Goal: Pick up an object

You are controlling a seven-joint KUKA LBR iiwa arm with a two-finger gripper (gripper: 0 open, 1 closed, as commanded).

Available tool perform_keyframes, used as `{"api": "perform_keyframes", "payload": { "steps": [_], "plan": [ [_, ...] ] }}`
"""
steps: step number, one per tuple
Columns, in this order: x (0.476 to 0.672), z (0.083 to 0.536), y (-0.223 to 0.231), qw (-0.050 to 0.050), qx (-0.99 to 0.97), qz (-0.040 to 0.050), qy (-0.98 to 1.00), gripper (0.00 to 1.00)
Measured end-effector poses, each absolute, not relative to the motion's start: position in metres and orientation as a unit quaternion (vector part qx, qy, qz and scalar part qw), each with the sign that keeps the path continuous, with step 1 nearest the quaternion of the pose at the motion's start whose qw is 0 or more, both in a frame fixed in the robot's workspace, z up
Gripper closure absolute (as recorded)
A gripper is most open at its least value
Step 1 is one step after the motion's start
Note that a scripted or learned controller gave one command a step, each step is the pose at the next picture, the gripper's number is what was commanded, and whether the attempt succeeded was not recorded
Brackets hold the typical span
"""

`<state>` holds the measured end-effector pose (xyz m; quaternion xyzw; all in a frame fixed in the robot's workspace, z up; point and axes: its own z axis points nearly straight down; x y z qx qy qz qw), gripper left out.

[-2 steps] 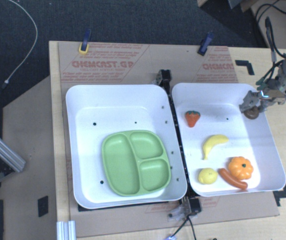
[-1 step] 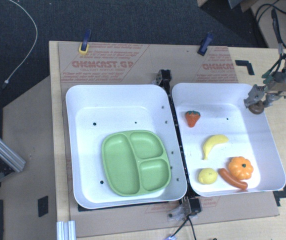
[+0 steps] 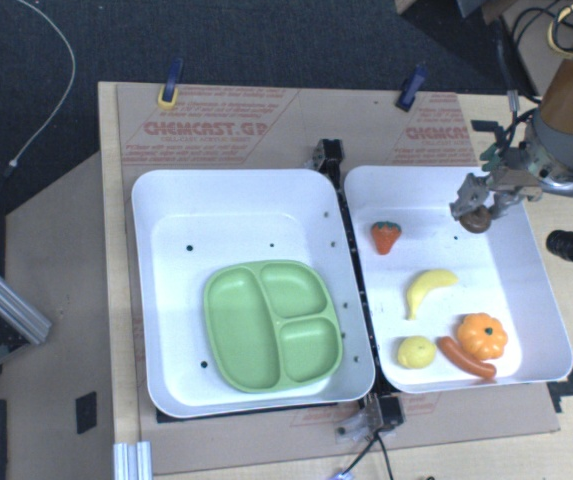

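The right bin [image 3: 526, 268] holds a small red strawberry [image 3: 386, 236], a yellow banana [image 3: 428, 290], a yellow lemon [image 3: 417, 352], an orange pumpkin [image 3: 482, 334] and a red sausage [image 3: 467, 359] lying against the pumpkin. My gripper [image 3: 475, 211] hangs over the far part of this bin, to the right of the strawberry and beyond the banana. A dark brownish lump shows at its tip. I cannot make out what that lump is.
The left bin [image 3: 166, 228] holds a green divided plate [image 3: 271, 324]. Blue and yellow clamps [image 3: 170, 84] grip the cardboard at the far edge. A black clip [image 3: 328, 154] sits between the bins at the back. Cables lie at the right.
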<state>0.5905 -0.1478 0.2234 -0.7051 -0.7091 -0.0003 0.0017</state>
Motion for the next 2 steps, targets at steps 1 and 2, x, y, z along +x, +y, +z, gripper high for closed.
{"api": "perform_keyframes", "payload": {
  "steps": [1,2],
  "plan": [
    [0.593,0.232,-0.088,0.002,-0.705,-0.0006,-0.71,1.0],
    [0.58,0.23,-0.04,0.002,-0.705,0.0004,-0.709,1.0]
  ]
}}
